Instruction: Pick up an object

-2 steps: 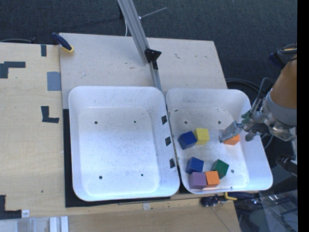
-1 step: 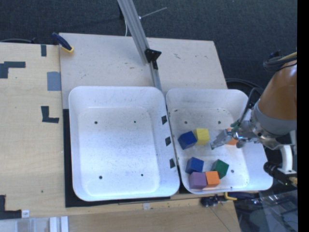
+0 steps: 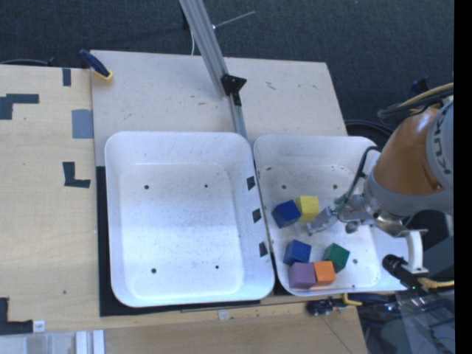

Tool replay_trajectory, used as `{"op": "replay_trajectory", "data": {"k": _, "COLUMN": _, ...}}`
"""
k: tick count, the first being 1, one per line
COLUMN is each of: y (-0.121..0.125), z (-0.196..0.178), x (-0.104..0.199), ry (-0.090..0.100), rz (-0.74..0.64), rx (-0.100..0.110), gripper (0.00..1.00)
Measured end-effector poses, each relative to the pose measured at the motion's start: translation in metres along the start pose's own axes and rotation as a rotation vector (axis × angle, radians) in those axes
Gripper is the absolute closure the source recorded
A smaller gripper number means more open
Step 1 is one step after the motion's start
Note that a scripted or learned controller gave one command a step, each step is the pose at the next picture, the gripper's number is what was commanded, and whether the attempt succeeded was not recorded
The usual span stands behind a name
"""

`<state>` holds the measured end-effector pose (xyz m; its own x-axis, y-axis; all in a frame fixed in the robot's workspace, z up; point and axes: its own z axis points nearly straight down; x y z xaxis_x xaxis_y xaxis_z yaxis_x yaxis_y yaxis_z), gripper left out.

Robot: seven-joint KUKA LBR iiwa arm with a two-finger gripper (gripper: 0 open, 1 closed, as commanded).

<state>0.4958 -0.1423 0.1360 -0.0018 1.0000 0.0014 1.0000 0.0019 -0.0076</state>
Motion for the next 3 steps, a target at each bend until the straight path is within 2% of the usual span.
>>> {"op": "replay_trajectory", "data": {"k": 1, "y": 0.001, "z": -0.013, "x": 0.000, "ry": 0.000, "rz": 0.000, "rx": -0.004, "gripper": 1.00}}
{"op": "replay_trajectory", "data": {"k": 2, "y": 0.004, "z": -0.068, "x": -0.010, "ry": -0.003, "rz": 0.001, "rx": -0.012, "gripper": 1.00}}
{"op": "replay_trajectory", "data": {"k": 3, "y": 0.005, "z": -0.104, "x": -0.010, "ry": -0.002, "rz": 0.000, "rx": -0.010, "gripper": 1.00}}
